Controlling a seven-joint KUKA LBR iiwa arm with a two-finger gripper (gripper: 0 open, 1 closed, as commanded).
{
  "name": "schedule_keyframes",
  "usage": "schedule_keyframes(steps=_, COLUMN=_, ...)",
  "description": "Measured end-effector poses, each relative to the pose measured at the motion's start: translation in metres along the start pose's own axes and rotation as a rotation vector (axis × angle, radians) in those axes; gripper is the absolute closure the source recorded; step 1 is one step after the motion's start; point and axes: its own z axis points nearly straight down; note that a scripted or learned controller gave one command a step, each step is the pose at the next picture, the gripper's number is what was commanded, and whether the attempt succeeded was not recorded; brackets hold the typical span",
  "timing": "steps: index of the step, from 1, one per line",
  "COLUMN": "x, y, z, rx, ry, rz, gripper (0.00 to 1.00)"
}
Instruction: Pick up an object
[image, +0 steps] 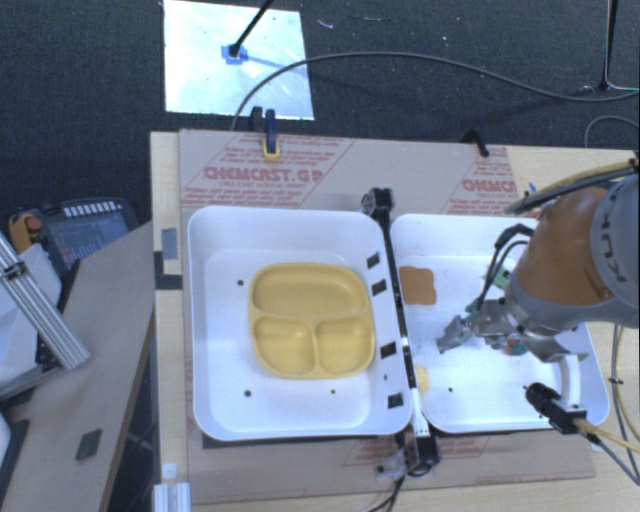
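Observation:
A brown square piece (418, 285) lies flat in the right bin (470, 405), near its left wall. A small pale yellow object (421, 379) rests further forward against the same wall. My gripper (452, 337) hangs low over the middle of the right bin, pointing left, between those two objects and touching neither. A small green and red thing (511, 346) shows just under the wrist, mostly hidden by the arm. The left bin (215, 300) holds a yellow divided tray (305, 318) with three compartments.
A black divider (390, 300) with clips runs between the two bins. The arm's orange band (560, 260) covers the right bin's right side. Both bins sit on a cardboard sheet (300, 170).

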Motion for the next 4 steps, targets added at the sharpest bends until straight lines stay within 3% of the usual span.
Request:
schedule_keyframes(steps=1, x=-0.001, y=0.002, z=-0.014, rx=-0.006, ry=-0.002, rz=0.0, gripper=1.0)
schedule_keyframes(steps=3, x=-0.003, y=0.007, z=-0.11, rx=-0.013, ry=-0.004, rz=-0.003, gripper=1.0)
schedule_keyframes(steps=4, x=0.049, y=0.021, z=-0.12, rx=-0.008, ry=0.0, rz=-0.008, gripper=1.0)
